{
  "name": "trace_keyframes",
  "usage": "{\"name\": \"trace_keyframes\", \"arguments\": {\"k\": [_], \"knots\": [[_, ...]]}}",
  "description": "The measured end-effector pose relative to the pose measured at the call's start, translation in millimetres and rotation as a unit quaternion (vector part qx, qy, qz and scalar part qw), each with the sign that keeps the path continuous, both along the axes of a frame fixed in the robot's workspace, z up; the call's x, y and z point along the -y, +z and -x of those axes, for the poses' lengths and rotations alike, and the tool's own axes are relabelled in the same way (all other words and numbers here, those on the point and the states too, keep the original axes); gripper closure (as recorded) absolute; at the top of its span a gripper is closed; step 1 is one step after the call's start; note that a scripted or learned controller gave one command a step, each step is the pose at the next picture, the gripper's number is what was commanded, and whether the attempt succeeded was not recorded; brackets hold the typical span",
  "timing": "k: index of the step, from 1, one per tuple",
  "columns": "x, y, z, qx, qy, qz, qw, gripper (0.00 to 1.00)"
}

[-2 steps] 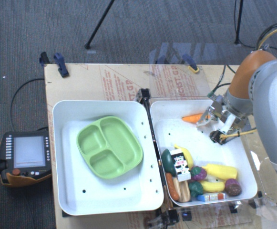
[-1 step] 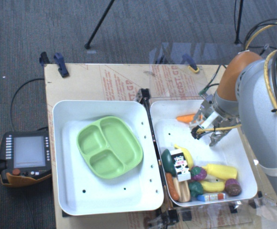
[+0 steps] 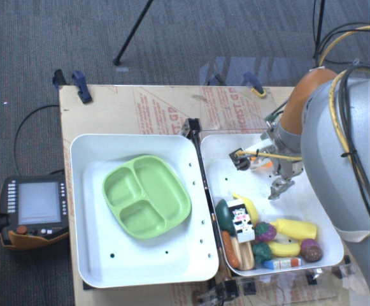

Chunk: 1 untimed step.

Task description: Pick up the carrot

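Grey metal and an orange band mark the arm that reaches in from the right, and its gripper (image 3: 277, 185) hangs over the upper part of the right bin (image 3: 218, 146). Whether the gripper is clenched or released cannot be told from this slant. Below and to the left of the gripper, at the bin's lower left, lies the carrot (image 3: 230, 249), orange and slim, pressed in among a heap of toy food. Just beside it stands a small cow-print carton (image 3: 241, 220), with a dark green vegetable (image 3: 223, 213) to its left. Lower right of the gripper lies a yellow bottle (image 3: 294, 228). Further left, across the rim where the two bins meet, the left bin (image 3: 83, 146) holds a green divided plate (image 3: 146, 196). Both bins sit on a desk (image 3: 134, 110) of pale brown board with red printing and blue clamps at its far edge. Well left of the desk a teach pendant (image 3: 34, 211) rests on dark grey carpet (image 3: 44, 30).
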<state>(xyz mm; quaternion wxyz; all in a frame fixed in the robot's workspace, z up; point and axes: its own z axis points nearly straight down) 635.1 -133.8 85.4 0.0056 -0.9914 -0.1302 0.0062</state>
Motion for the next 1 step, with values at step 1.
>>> {"name": "trace_keyframes", "arguments": {"k": [1], "knots": [[-1.6, 9.1, 0.4, -0.004, 0.005, -0.0020, 1.0000, 1.00]]}}
